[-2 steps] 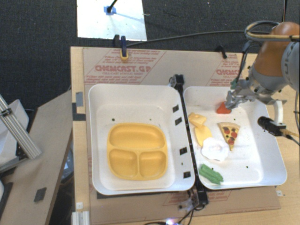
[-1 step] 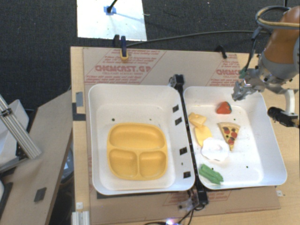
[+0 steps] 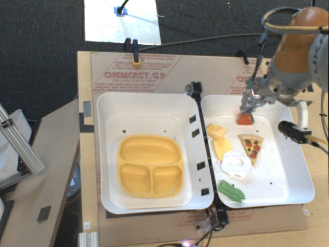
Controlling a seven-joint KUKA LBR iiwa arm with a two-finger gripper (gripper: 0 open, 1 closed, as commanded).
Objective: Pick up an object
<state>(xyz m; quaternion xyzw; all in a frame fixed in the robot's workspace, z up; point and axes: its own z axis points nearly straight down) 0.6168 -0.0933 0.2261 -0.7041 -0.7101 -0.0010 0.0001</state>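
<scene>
Toward the upper right of the frame, the grey arm with its orange band reaches in over the right bin. Its gripper hangs at the upper part of that bin, just above a small red-orange toy, rounded like a tomato or strawberry, which lies on the bin floor. The metal tips are right at the top of the toy, but from this slanted angle I cannot tell whether the gripper is clamped on it or only poised over it, nor whether it is spread or closed.

Below and left of the red toy, near the wall between the two bins, lie two pale yellow cheese wedges: a smaller one and a larger one just beneath it. To their right is a pizza slice with red dots on top and a tan crust along its upper edge, pointing down the frame. A white crumpled piece sits just below the larger cheese wedge, touching or nearly touching it. Near the lower edge of the bin lies a green pea pod.

At the centre left of the frame, the left bin holds a yellow divided plate with one wide section on top and two smaller ones below. Both bins rest on a cardboard sheet printed with red letters.
</scene>
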